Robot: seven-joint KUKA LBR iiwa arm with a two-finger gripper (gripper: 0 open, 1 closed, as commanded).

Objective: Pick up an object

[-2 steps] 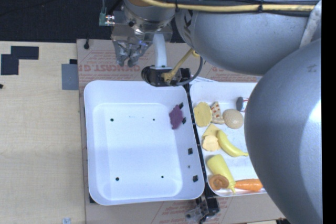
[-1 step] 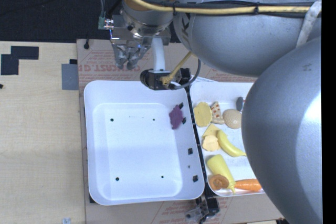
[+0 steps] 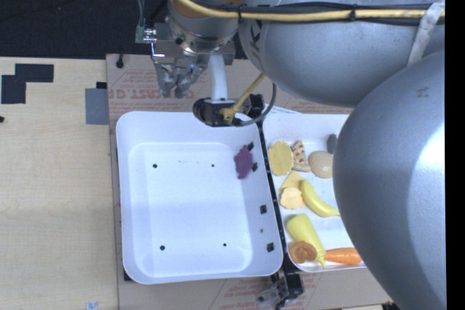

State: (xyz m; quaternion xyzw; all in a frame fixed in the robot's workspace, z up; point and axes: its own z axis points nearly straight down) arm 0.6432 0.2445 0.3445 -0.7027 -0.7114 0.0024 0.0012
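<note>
So from the overhead camera we're looking down on two white bins side by side, and the big grey arm (image 3: 341,18) swoops in from the right and covers a good chunk of the right bin (image 3: 320,128). The gripper (image 3: 176,87) hangs above the bench just behind the far rim of the left bin (image 3: 138,192), over the brown cardboard there. Honestly, we can't tell how the pincer stands; the fingertips are a dark blur against the board, and we see nothing between them.

In the left bin we've got a single small purple object (image 3: 244,162) lying near the right wall, toward the far end, well apart from the gripper. A white tube (image 3: 217,80) drops from the wrist area to a black ring (image 3: 211,112) sitting at the far rim, right by the divider between the bins.

The right bin is where the pile is: a yellow round piece (image 3: 280,158), a beige speckled wedge (image 3: 299,155) just beside it, a pale egg-shaped thing (image 3: 320,164), a banana (image 3: 317,200), a yellow squash-like piece (image 3: 305,231) and a carrot (image 3: 341,255) at the near edge. They're all bunched close together, some touching.

A yellow cable (image 3: 312,11) runs along the arm.
</note>
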